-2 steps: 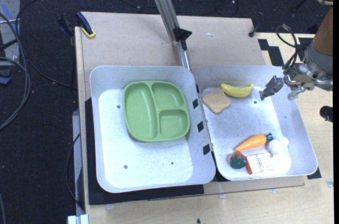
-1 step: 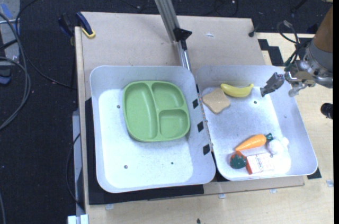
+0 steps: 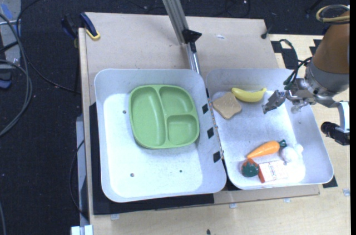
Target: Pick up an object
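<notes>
From the overhead camera, my arm [image 3: 334, 56] comes in at three o'clock, bent low over the right bin [image 3: 311, 134], with my pincer [image 3: 276, 100] pointing toward nine o'clock just beside the banana [image 3: 248, 94]; its fingers look slightly parted with nothing between them. The banana lies at the bin's twelve o'clock beside a slice of bread [image 3: 227, 105], while the carrot [image 3: 263, 149], a red-and-white carton [image 3: 271, 171] and a white lump [image 3: 290, 154] crowd five o'clock. A green item [image 3: 250, 169] is too blurred to name; the green divided plate [image 3: 165, 116] sits in the left bin [image 3: 111, 173].
</notes>
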Motion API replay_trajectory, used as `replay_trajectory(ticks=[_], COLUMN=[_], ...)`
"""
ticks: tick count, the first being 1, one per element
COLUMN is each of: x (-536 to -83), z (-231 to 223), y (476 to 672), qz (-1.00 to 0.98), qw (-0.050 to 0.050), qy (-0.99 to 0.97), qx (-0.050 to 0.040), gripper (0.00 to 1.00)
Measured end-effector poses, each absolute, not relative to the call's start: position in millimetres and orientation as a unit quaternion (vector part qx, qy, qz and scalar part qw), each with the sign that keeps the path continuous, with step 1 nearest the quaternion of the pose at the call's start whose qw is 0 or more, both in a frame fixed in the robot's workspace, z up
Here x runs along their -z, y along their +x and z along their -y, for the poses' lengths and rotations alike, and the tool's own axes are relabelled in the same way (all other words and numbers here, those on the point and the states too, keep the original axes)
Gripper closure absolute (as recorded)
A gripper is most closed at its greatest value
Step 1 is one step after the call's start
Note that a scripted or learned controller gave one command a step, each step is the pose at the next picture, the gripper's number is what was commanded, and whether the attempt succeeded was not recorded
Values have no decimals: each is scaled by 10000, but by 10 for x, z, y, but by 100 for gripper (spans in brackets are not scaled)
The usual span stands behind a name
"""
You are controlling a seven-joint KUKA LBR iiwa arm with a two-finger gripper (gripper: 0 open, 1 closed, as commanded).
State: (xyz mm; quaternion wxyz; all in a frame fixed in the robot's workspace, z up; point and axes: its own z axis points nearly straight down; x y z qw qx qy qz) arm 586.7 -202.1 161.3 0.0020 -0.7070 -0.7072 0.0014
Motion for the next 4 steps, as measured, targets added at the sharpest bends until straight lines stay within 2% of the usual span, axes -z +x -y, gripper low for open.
replay_trajectory(ticks=[1,2,3,4], x=[-1058,-918,-1036,-1609], z=[2072,2066,2067,2059], y=[5942,5944,5955,5874], qz=[7071,7072,7075,7066], qw=[15,-2,-21,-28], qy=[-7071,-7070,-7067,-7076], qx=[-13,-5,4,12], gripper=[0,0,100,100])
